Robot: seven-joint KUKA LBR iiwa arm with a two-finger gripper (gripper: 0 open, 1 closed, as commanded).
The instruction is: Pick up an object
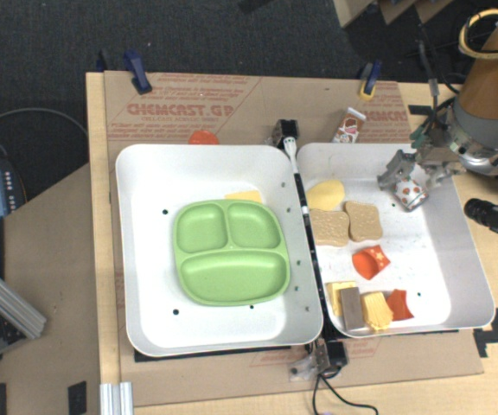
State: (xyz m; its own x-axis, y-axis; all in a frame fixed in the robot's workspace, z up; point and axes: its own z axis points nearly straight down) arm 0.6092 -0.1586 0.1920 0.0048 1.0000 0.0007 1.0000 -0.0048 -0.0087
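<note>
Your arm (488,85) enters from the right, its orange band above the wrist, and the gripper (407,178) hangs low over the upper corner of the right bin (465,258). You cannot tell how the gripper is set. A small red-and-white object (411,195) lies just below it, with no clear hold visible. In the right bin you see a pale yellow piece (325,194), two tan slices (347,225), a red piece (370,262) and, at the near edge, a cluster of small blocks (370,308). The left bin (145,232) holds a green divided plate (230,252) with a yellow piece (244,196) at its upper rim.
</note>
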